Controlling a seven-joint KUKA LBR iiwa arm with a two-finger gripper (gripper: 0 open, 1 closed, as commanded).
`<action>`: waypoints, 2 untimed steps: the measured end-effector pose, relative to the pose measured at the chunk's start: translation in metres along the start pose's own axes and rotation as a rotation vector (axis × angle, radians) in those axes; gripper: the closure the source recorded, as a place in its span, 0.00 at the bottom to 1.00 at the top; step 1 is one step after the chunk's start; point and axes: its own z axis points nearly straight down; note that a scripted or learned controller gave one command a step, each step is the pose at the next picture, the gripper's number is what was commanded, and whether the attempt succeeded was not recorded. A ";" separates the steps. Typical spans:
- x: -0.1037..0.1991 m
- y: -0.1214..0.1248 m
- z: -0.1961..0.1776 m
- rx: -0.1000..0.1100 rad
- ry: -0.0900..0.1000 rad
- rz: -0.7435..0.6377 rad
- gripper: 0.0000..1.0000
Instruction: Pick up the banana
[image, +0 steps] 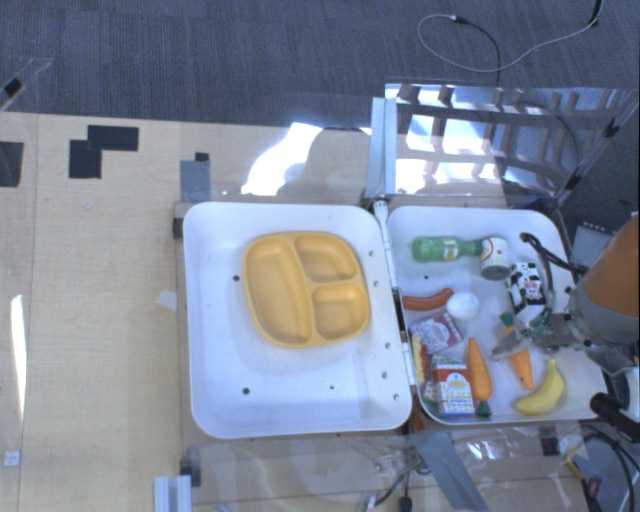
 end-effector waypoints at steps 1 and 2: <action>-0.001 -0.002 -0.082 0.009 0.000 -0.044 0.00; -0.001 -0.003 -0.078 0.009 0.001 -0.073 0.00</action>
